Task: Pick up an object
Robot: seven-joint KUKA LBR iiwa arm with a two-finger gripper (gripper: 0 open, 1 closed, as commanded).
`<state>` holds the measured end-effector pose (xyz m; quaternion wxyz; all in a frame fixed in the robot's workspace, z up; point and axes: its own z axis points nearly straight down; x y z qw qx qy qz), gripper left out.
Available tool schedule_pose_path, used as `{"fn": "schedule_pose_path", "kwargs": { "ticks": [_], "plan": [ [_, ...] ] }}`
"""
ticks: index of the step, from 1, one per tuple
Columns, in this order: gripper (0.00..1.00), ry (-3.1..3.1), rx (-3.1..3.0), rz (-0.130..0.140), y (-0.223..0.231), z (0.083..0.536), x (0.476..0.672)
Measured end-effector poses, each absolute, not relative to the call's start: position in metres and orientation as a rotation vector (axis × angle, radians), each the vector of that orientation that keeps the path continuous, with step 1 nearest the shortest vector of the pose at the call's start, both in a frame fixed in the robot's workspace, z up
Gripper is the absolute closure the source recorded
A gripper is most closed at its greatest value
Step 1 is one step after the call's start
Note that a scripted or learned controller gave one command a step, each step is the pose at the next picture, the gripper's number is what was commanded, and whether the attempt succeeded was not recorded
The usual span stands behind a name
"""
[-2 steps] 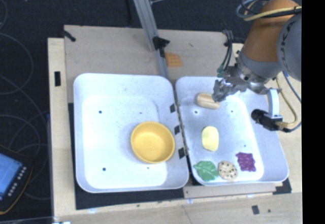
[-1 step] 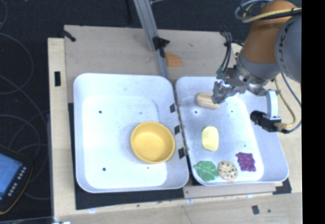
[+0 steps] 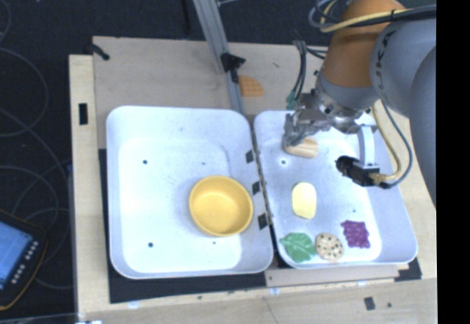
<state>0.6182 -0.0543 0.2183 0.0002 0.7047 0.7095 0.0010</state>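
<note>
1. gripper (image 3: pixel 301 133) is low in the right bin (image 3: pixel 389 201), at about 11 o'clock of that bin, right over a tan bread-like piece (image 3: pixel 302 148).
2. judged: approach done; grasp and lift not yet shown. the piece appears to lie on the bin floor.
3. cannot tell how wide the tool stands or whether it has hold of anything; the wrist covers the tips.
4. untouched: pale yellow block (image 3: pixel 304 200) at centre; green leaf (image 3: pixel 297 245), cookie (image 3: pixel 329 245) and purple grapes (image 3: pixel 355 233) along 6 o'clock.
5. yellow bowl (image 3: pixel 219 205) sits in the left bin (image 3: pixel 147 139).
</note>
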Motion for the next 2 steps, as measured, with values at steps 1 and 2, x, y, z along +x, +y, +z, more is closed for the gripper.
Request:
{"fn": "schedule_pose_path", "kwargs": {
  "ticks": [1,2],
  "plan": [
    [1.0,2.23,2.211,0.007,0.003,0.234,0.612],
    [1.0,2.231,2.212,0.005,0.056,0.247,0.61]
  ]
}}
